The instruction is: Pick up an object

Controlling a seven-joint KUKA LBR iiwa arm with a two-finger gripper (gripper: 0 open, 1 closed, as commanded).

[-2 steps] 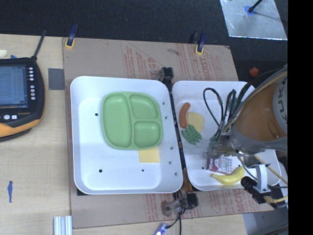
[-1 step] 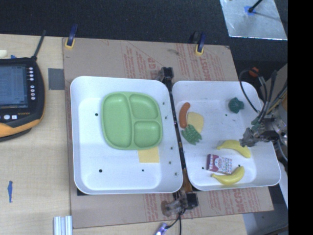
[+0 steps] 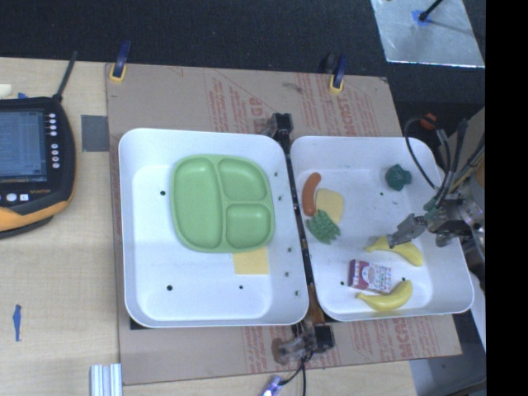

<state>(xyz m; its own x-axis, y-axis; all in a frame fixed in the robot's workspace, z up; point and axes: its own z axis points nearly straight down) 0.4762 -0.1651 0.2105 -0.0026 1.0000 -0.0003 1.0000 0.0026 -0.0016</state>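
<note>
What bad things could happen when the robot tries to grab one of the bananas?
The tool sits right at the upper banana, which lies near the bin's right wall, so it might bump the wall. The second banana and the small red packet lie close by and could get pushed. A curved banana might also slip away.

Bench bearing cardboard sheet

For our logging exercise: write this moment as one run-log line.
gripper: over right bin | nearest: banana | holding: nothing seen | left bin: green plate
</note>
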